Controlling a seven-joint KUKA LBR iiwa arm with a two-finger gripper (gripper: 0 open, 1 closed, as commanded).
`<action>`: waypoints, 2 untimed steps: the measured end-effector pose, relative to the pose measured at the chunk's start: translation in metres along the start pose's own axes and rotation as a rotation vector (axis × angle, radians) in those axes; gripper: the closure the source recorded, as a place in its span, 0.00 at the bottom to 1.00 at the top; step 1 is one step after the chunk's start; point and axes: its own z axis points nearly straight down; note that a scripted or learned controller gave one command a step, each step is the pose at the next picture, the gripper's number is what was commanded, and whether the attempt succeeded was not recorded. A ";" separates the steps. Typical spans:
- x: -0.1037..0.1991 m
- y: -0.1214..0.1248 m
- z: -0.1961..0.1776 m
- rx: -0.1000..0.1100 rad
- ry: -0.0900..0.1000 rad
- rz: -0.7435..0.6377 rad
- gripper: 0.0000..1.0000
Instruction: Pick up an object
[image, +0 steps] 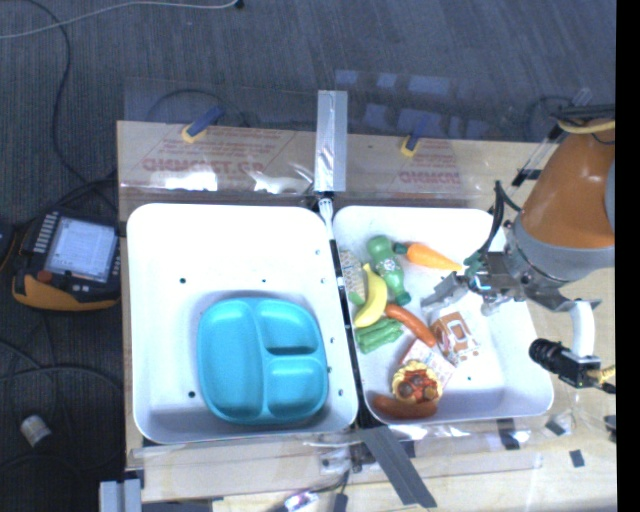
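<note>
Claw (452, 287) over right bin (520, 395), fingers indistinct, arm (572, 205) frame-cropped.

The arm (575, 200) has a broad, rounded orange band above a grey wrist section. Dark cables run alongside it. The gripper (455, 290) is grey metal with teal-green touches near its base.

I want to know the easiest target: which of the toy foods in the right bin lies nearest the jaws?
The orange carrot, at the far end of the pile in the right bin, lies nearest the gripper. The banana and the green pieces lie further left.
</note>
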 end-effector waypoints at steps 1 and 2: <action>-0.045 0.021 0.133 -0.016 -0.006 0.086 0.00; -0.044 0.022 0.124 -0.016 -0.002 0.085 1.00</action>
